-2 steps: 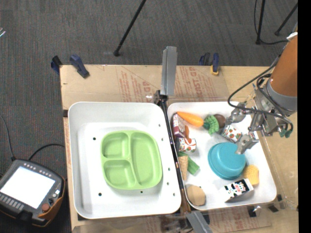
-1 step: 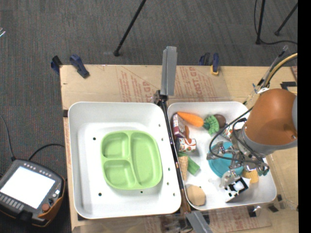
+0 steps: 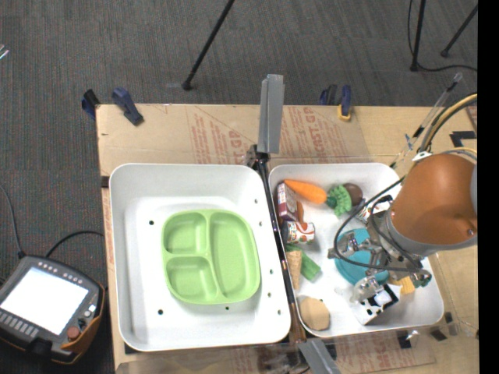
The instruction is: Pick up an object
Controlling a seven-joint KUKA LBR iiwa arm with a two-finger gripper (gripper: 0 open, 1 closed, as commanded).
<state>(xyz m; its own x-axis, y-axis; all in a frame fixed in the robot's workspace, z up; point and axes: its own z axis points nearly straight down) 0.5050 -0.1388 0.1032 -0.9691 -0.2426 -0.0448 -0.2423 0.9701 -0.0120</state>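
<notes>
My claw (image 3: 373, 293) is down inside the right bin (image 3: 355, 170), near its front right corner, with my wrist and its orange band (image 3: 437, 201) hanging above it. From this high slanted view I cannot tell whether the claw is released or clenched, and nothing shows plainly between its tips, so I would not count anything as picked up yet. Just under and beside the claw lies a small black and white thing (image 3: 374, 302) on the bin floor, with a blue bowl (image 3: 351, 267) touching or just behind it; either could be my target, I judge. The other candidates lie along the bin's left side and back: a carrot (image 3: 306, 191), a can (image 3: 299, 232), a green piece (image 3: 310, 266) and a tan lump (image 3: 315, 312) toward the front. The left bin (image 3: 132, 209) carries a green divided plate (image 3: 210, 255). As I read it, the reach is made; the grasp and the lift are left.
</notes>
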